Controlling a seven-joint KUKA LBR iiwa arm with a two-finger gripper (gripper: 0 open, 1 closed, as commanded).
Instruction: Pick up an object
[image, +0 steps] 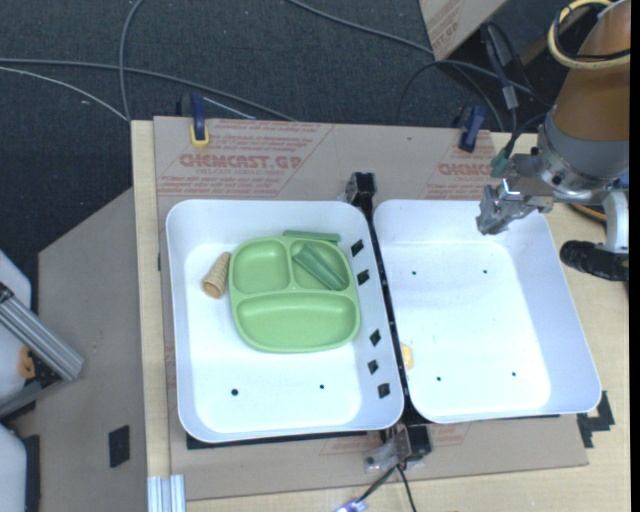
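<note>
Gripper (497, 215) hangs at the upper right of the frame, over the far right corner of the right bin (530, 330), below the grey wrist and orange band of the arm (590, 90); whether it is spread or pressed together cannot be told at this size, and nothing shows between its tips. The right bin beneath it shows bare white floor with a few small dark dots, and a small yellowish bit (407, 355) lies at its left edge, by the divider. The left bin (200, 380), touching the right one along that divider, holds a green divided plate (295, 300) near its middle. A darker green object (320, 265) lies in the plate's upper right compartment, and another flat green piece (312, 237) shows just behind the plate's far rim. A tan ridged cone (215, 275) lies just beside the plate's left edge, on the bin floor. Both bins rest on a brown cardboard sheet (260, 155) printed with red lettering, fixed at its far edge by two blue clamps (200, 120). Around the board lies dark carpet (80, 120) crossed by thin cables (130, 60), with a metal rail (40, 335) at the left edge of the frame.
</note>
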